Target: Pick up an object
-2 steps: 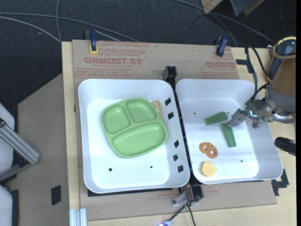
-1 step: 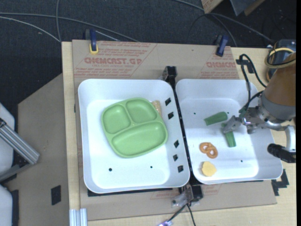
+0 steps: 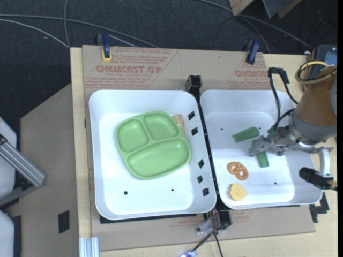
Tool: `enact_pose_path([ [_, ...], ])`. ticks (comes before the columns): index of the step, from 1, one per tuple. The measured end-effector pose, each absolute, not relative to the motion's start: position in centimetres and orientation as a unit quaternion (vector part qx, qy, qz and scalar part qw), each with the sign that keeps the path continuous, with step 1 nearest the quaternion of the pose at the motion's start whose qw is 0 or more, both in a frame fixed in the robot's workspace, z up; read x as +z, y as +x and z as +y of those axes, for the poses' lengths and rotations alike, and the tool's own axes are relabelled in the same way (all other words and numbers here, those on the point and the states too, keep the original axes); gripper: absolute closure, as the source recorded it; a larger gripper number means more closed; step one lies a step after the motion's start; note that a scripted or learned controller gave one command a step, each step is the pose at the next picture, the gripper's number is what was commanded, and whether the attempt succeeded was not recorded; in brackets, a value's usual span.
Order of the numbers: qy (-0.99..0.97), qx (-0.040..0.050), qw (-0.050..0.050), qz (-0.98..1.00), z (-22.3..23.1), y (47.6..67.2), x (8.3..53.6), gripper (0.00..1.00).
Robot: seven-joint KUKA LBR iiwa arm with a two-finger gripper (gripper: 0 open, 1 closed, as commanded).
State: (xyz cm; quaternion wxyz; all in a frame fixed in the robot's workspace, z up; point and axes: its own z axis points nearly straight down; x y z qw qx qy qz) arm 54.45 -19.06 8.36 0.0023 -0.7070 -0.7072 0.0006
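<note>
In the right bin [image 3: 284, 189] lie a flat dark green block [image 3: 246, 135], a short green stick [image 3: 263, 160], an orange pretzel-shaped piece [image 3: 237, 170] and a yellow lump [image 3: 238, 192]. My gripper [image 3: 261, 147] reaches in from the right and hangs low over the middle of this bin. It sits just right of the green block and directly above the upper end of the green stick. I cannot tell whether it touches the stick.
The left bin [image 3: 150, 194] holds a light green divided plate [image 3: 154, 144] with a small tan item [image 3: 178, 123] at its far right edge. A black divider [image 3: 199, 138] separates the bins. Cables [image 3: 278, 90] run beside my arm [image 3: 316, 111].
</note>
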Motion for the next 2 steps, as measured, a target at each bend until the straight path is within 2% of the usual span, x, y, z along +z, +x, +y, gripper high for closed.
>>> enact_pose_path([
  [1, -0.707, -0.0006, 0.001, -0.707, -19.1, 54.6, 9.6, 1.00],
  [2, -0.707, -0.0014, -0.003, -0.707, -19.1, 54.2, 16.0, 1.00],
])
